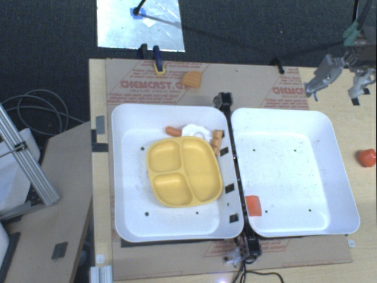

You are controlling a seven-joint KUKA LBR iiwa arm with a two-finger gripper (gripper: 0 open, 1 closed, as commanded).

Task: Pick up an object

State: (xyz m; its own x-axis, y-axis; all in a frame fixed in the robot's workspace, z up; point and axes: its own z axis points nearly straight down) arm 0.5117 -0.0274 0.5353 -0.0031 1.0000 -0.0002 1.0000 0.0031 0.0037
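**A:** What do we have, biggest first?

**B:** We see the bench [277,78], its brown board printed with red lettering, carrying two shallow white bins side by side. The left bin [126,158] holds most of the things; the right bin [330,158] is speckled with small dark marks on its floor.

**A:** And inside the left bin?

**B:** We find a yellow divided plate [182,171] with three compartments, lying flat near the middle. Just behind it sits a small white piece [197,132], touching or nearly touching the plate's far rim. Left of that lies a small orange sausage-shaped piece [173,131], and to the right, close to the bin's right wall, a small tan piece [217,139].

**A:** Anything in the right bin?

**B:** We see an orange block [253,205] at its near left corner, close to the divider between the bins.

**A:** Outside the bins?

**B:** A tan chunk [192,79] rests on the board behind the left bin, and a small red-orange object [367,157] sits on the bench to the right of the right bin.

**A:** Where is the gripper?

**B:** We place the gripper [339,80] at the upper right, above the bench behind the right bin, well apart from every object. Its two fingers stand spread, with nothing between them.
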